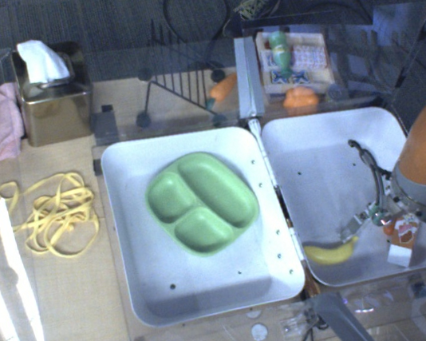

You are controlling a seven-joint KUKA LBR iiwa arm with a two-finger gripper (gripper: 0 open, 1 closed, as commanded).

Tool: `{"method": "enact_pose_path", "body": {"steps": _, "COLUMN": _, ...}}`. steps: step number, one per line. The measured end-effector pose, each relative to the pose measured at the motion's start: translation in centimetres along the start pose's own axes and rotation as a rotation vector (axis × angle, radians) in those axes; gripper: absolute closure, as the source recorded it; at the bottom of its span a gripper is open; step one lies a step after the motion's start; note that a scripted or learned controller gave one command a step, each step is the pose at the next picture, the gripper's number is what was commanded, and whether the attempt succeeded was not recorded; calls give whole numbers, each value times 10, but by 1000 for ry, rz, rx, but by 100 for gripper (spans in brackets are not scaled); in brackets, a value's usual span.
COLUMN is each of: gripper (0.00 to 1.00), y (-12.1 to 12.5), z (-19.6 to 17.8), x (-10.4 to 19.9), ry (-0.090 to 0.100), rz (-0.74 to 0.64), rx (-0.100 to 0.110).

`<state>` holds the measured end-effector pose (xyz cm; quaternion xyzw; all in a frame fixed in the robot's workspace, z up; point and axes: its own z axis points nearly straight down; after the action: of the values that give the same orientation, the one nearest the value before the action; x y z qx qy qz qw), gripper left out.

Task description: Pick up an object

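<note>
Right bin (316, 156) holds yellow banana (331, 252) near its front wall, claw (367, 219) low just beside banana's right tip, claw state unclear, green divided tray (201, 202) in left bin (140, 242).

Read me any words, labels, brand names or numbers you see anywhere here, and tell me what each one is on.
No text is legible.
Printed card or package behind the right bin: coloured print, too blurred to read.
Small red-and-white item near the arm: any label is too small to read.
</note>
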<state>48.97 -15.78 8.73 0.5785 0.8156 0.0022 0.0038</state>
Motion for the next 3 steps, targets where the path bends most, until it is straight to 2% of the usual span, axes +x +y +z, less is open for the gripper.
{"method": "enact_pose_path", "body": {"steps": 1, "gripper": 0, "y": 68, "z": -169, "x": 38, "ry": 1, "rz": -23, "rx": 2}}
{"method": "enact_pose_path", "body": {"steps": 2, "gripper": 0, "y": 4, "z": -47, "x": 19, "ry": 2, "rz": 121, "rx": 6}}
{"method": "enact_pose_path", "body": {"steps": 3, "gripper": 0, "y": 36, "z": 0, "x": -45, "ry": -4, "rz": 121, "rx": -1}}
